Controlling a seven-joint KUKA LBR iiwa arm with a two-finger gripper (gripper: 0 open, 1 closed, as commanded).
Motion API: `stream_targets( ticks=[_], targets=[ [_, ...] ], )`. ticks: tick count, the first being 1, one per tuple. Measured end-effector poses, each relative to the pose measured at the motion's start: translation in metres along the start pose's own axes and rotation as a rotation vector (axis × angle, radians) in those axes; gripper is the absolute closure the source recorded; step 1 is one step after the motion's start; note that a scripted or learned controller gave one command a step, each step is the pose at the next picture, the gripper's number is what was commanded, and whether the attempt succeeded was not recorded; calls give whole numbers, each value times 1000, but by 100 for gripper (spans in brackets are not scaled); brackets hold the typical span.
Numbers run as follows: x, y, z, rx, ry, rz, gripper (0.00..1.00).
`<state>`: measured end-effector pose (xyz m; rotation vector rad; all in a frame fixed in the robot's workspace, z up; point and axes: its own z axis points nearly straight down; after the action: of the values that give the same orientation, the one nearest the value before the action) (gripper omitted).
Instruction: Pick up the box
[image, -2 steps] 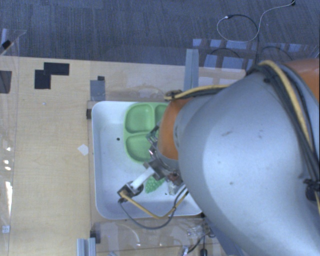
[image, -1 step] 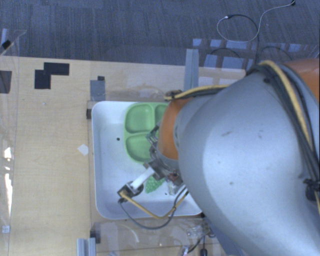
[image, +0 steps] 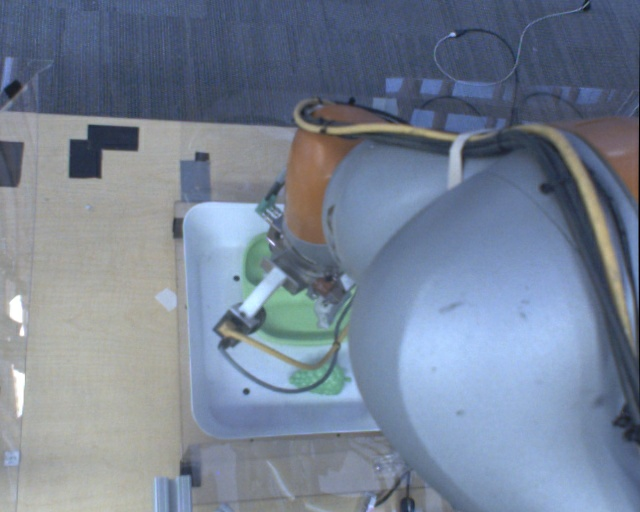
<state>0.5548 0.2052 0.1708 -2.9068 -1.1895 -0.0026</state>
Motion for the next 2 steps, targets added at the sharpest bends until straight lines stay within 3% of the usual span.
stream_targets(
  ticks=[1,2],
  targets=[
    [31,-4,73,0,5,142,0],
    [70,28,10,0,6,554,0]
  ],
)
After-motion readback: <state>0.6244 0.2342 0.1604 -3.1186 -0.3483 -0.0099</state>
